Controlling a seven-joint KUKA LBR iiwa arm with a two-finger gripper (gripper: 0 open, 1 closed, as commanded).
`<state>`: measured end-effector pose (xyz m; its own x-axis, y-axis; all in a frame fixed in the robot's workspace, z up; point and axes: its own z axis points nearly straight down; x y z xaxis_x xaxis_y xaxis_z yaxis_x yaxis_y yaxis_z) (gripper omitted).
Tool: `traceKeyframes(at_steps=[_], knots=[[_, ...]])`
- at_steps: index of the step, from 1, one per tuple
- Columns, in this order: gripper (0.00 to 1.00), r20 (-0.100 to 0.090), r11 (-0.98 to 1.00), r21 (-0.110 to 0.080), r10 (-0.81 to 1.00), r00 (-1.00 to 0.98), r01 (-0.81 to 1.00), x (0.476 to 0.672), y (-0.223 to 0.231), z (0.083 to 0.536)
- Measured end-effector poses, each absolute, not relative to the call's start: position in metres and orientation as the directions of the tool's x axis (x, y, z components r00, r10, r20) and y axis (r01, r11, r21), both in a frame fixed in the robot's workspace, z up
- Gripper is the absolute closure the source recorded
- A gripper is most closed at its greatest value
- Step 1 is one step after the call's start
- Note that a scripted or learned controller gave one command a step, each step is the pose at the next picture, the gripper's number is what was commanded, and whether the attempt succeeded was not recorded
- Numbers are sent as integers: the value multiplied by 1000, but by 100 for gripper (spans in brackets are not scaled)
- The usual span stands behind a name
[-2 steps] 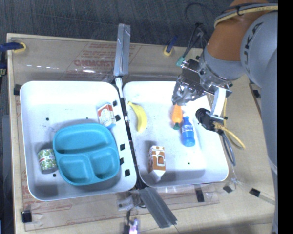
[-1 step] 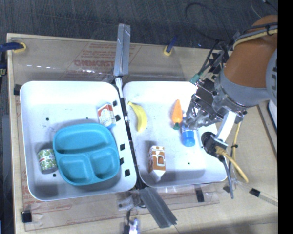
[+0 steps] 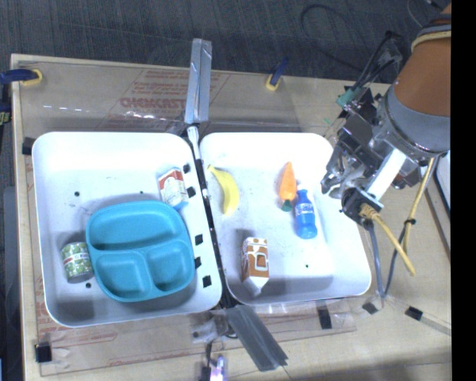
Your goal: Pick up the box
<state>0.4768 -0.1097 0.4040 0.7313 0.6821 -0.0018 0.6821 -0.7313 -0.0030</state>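
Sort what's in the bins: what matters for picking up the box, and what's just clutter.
For the job:
box, standing in the right bin
gripper, over that bin's right edge

Just lying about:
banana
carrot
blue bottle
blue tray
can
small red carton

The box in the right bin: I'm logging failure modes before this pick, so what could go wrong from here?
1. The box stands near the bin's front wall, which may crowd the claw.
2. The claw sits at the bin's right edge; the blue bottle and carrot lie between it and the box and could be knocked.
3. A similar carton in the left bin might be targeted instead.
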Motion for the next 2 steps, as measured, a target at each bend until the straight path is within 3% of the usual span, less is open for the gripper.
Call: traceKeyframes(at_steps=[1, 2], knots=[[100, -4, -858, -4, 513, 858, 513, 538, -91, 424], [100, -10, -852, -8, 523, 852, 523, 539, -88, 433]])
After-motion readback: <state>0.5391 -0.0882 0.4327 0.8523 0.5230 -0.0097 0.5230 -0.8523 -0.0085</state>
